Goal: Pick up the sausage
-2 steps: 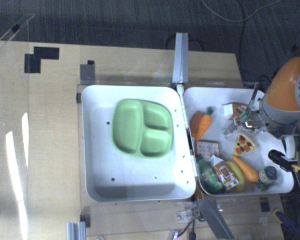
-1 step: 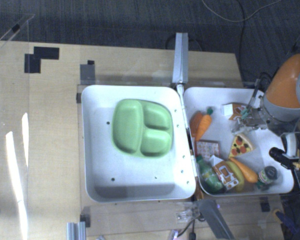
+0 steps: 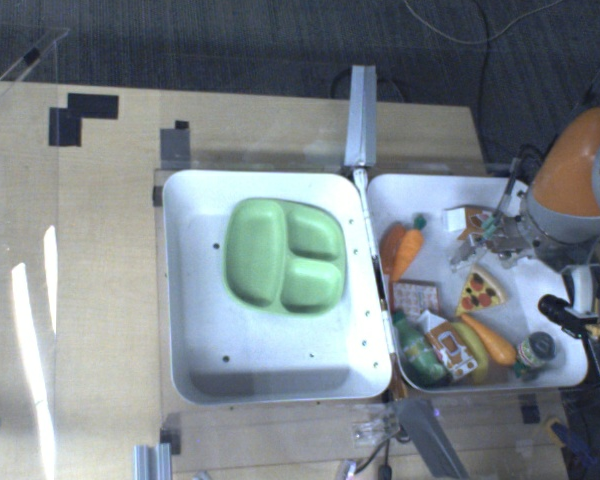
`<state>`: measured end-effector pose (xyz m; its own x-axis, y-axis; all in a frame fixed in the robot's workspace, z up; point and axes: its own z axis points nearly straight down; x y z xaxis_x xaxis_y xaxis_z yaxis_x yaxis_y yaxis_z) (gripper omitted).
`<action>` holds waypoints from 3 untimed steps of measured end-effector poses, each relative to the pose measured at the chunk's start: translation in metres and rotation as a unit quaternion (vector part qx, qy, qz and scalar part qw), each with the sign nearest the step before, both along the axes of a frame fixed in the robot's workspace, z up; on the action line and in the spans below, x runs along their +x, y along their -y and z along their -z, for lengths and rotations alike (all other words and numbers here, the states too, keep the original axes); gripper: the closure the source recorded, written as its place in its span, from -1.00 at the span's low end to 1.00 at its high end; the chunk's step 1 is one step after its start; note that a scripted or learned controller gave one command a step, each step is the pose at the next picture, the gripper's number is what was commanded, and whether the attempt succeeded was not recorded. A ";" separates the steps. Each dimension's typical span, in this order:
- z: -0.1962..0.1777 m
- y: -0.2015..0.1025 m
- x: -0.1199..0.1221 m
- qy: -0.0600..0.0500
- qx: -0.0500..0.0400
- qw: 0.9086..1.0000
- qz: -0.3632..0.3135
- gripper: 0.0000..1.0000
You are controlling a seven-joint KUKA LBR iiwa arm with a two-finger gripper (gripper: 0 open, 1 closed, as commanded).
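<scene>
My gripper [image 3: 492, 236] low over right bin's [image 3: 430, 193] far half, just beyond pizza slice [image 3: 480, 291] — open or closed, can't tell. Sausage [image 3: 490, 340] — orange-brown, slanted, near front wall, beside small box [image 3: 450, 349]. Counts, near to far: one sausage, one pizza slice, one carrot [image 3: 405, 248]. Left bin [image 3: 200, 348]: one green divided tray [image 3: 283, 255].

— What can't you make out here?
— The arm [image 3: 580, 173] runs off the right edge, so most of it is cut away.
— And the gripper [image 3: 495, 240]?
— Too small and cluttered to read.
— The right bin [image 3: 420, 190]?
— Its near corner is a heap; the items overlap, blurred beyond naming.
</scene>
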<state>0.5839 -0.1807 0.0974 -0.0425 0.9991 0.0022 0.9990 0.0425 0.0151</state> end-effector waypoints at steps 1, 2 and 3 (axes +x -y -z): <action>0.009 -0.015 -0.038 0.000 -0.003 1.000 -0.017 -1.00; 0.000 -0.016 -0.035 0.001 -0.002 1.000 -0.018 1.00; -0.041 -0.036 -0.049 -0.007 -0.001 0.999 0.046 1.00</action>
<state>0.5348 -0.1446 0.1381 0.0503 0.9987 0.0008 0.9987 -0.0503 0.0014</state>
